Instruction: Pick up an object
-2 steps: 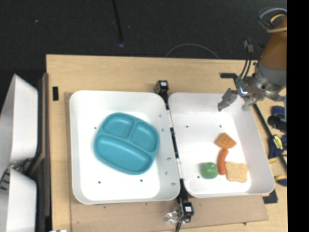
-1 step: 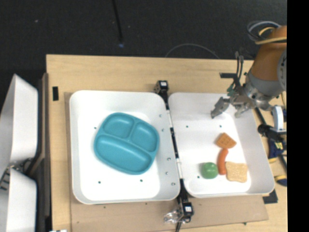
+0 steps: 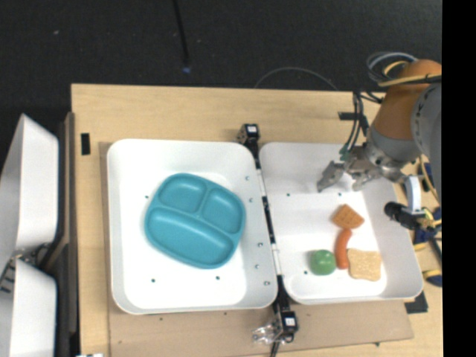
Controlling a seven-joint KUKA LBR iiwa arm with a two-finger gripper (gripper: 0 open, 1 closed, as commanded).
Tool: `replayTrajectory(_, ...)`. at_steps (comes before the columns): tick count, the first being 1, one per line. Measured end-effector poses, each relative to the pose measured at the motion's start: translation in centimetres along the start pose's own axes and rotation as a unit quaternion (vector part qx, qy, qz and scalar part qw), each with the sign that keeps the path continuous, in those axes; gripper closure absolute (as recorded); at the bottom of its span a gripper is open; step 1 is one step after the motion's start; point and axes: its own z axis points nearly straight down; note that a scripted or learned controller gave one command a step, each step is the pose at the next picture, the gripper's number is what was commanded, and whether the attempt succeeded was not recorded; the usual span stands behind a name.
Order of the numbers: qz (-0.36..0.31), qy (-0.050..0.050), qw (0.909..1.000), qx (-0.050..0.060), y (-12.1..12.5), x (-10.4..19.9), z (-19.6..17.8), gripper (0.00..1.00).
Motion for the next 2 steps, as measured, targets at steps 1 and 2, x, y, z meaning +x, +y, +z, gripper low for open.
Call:
replayTrajectory(1,-0.001,-0.001,1.0000,-0.004,0.2,-0.1,-1.6,1.00)
replayTrajectory(2,-0.002,0.001,1.0000,-0.004,0.3,0.4,-6.1,1.00)
